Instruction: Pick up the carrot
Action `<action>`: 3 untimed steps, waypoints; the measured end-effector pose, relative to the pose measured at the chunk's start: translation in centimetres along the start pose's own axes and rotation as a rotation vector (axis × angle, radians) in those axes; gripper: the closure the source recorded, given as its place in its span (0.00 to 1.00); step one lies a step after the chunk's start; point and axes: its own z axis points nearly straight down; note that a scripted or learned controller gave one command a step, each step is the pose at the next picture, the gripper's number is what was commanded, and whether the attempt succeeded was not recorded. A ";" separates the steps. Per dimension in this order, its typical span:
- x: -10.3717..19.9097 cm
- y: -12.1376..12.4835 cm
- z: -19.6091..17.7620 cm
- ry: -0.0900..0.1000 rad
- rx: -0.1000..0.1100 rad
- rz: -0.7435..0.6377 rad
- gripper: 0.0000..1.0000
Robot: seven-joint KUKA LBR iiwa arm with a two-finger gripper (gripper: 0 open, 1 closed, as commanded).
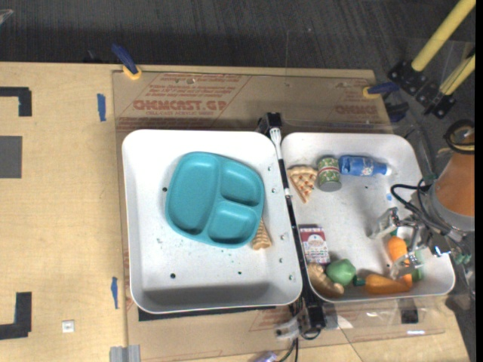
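Looks like the grab step is underway: the end effector (402, 249) sits low in the right white bin (355, 202), right at an orange bit, while the long orange carrot (386, 283) lies along the bin's near wall just beside it. Can't tell if it's clenched or released, too cluttered there. My guess is the next move needs a clean close on the carrot, then a straight lift.

Same bin has a blue bottle (362, 166), a small green can (328, 173), a waffle piece (303, 181), a red packet (313, 245) and a green round thing (341, 271). The left white bin (147, 240) holds a teal divided plate (214, 198).
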 end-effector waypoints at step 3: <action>0.3 -1.6 0.1 0.010 -0.002 0.285 0.00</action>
